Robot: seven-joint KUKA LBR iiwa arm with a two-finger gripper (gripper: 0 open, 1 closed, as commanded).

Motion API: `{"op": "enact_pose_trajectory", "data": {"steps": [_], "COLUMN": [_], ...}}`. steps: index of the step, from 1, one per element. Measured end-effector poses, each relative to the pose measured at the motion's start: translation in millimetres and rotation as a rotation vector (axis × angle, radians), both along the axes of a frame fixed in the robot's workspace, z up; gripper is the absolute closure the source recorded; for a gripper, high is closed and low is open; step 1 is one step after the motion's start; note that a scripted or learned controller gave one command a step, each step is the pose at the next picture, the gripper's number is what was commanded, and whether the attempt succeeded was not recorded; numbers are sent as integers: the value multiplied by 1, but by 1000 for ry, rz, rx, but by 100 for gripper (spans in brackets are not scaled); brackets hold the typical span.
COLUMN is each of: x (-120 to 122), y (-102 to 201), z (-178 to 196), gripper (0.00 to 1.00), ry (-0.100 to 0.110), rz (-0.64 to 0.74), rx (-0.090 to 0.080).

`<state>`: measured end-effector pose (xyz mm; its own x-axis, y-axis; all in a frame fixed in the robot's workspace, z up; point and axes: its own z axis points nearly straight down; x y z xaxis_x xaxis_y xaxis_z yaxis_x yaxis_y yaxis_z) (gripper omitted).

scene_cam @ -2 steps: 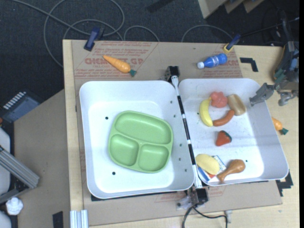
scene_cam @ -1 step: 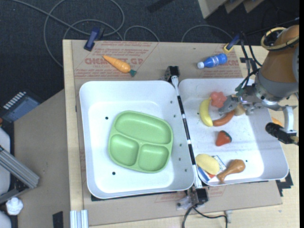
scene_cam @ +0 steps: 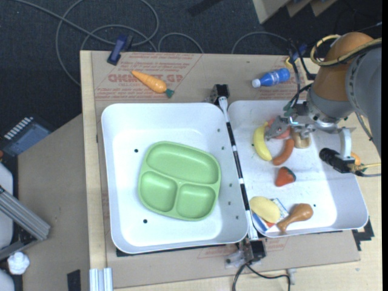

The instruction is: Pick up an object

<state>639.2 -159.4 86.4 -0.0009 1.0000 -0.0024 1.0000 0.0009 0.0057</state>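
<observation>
So my pincer [scene_cam: 285, 128] is sitting low in the right bin [scene_cam: 345, 190], right over the top end of the sausage [scene_cam: 284, 152], with the banana [scene_cam: 261, 144] just beside it on the left. Honestly I can't tell if it's released or clenched; the wrist and a bunch of grey metal block the business end, so I won't guess.

What worries me: those two are nearly touching, with the sausage leaning right against the banana's side. If I close here I could easily catch both, or pinch the edge of one and have it squirt out sideways. Both are rounded and look slick, so a grip near an end rather than the middle would probably slip on the lift.

The strawberry [scene_cam: 285, 176] sits just below the sausage, a bit apart, so it's likely safe. The lemon [scene_cam: 265, 208] and the drumstick [scene_cam: 295, 214] are down at the near corner, well apart from me. The green tray [scene_cam: 179, 180] is over in the left bin [scene_cam: 121, 162], nowhere near the action.
</observation>
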Motion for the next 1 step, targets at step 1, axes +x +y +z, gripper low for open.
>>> {"op": "enact_pose_trajectory", "data": {"steps": [1], "x": [0], "y": [-2], "z": [12], "gripper": [100], "ry": [1], "rz": [1], "rx": [-5]}}
